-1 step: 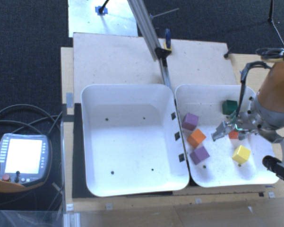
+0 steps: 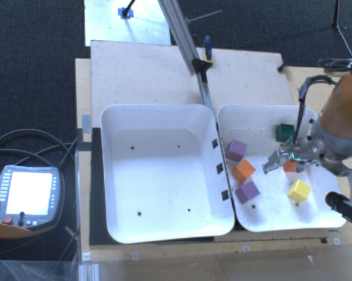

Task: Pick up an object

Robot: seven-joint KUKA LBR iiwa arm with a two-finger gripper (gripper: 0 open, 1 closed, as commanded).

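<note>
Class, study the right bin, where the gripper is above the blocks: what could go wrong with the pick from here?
1. The gripper hangs between the orange cube and a small red block, so it may close on nothing.
2. Two purple cubes flank the orange one closely; a descent could nudge them instead.

The robot arm (image 2: 341,119) is big and round, with an orange band. Its wrist is grey metal. A black cable loops over it. A small green light glows near the gripper (image 2: 274,161).
</note>
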